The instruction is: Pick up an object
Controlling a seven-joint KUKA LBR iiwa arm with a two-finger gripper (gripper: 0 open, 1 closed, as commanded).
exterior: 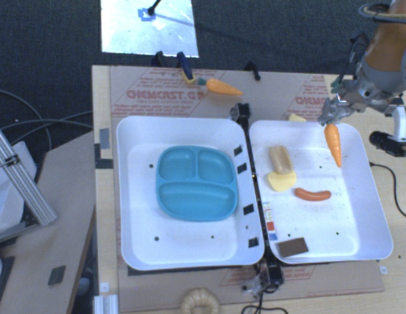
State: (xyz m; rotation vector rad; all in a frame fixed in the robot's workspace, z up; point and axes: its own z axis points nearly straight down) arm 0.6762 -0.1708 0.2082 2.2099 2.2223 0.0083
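At the frame's right edge the arm was cut off; the jaws (333, 118) were clenched on the carrot's (333, 145) top, which hung below them.

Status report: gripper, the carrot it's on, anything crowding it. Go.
Gripper over right bin's far edge, shut on carrot. Carrot hangs tip-down from the fingers. Sausage and bread roll lie apart below; nothing crowding.

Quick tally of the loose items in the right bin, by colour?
Orange: 1, carrot
Red-orange: 1, sausage
Yellow: 1, cheese wedge
Tan: 1, bread roll
Brown: 1, flat rectangle
Total: 5
The carrot hangs right below the end effector.
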